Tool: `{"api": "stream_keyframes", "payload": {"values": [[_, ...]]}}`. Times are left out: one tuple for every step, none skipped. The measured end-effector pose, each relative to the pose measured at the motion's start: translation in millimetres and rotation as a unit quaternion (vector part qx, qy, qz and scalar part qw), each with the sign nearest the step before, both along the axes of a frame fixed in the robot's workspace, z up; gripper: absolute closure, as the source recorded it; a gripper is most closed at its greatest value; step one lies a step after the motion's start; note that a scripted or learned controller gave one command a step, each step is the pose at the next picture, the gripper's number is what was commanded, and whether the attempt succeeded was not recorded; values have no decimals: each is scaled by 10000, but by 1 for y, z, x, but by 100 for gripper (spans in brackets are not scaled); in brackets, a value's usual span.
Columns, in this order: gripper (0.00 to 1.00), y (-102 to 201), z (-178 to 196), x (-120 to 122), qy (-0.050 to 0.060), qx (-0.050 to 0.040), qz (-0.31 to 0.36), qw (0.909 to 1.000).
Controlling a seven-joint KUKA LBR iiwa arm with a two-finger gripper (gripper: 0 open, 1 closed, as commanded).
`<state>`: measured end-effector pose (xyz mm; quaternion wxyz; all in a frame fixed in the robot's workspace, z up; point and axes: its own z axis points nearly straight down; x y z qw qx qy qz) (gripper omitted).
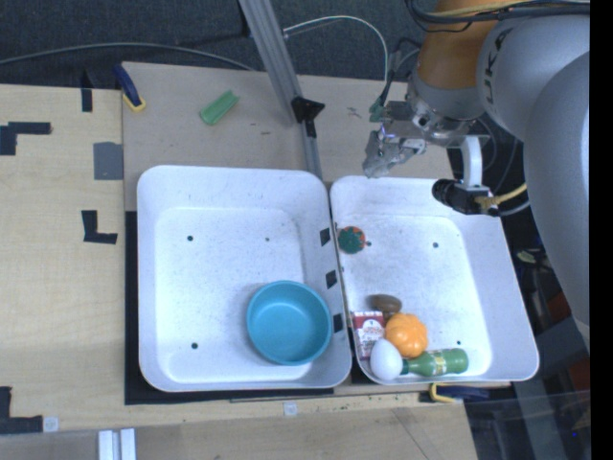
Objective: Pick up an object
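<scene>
The hand [381, 161] hangs above the right bin's [479, 257] far rim, nothing visibly gripped; finger state unclear.

We see 2 white bins [153, 209]: 1 blue bowl [287, 321] in one, approx. 6 small things in the other.
</scene>
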<state>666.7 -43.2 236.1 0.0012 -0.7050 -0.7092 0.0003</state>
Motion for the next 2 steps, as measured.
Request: {"api": "stream_keyframes", "payload": {"values": [[100, 56, 8, -3, -5, 2, 5, 10000], [100, 115, 10, 0, -6, 3, 8, 10000]]}}
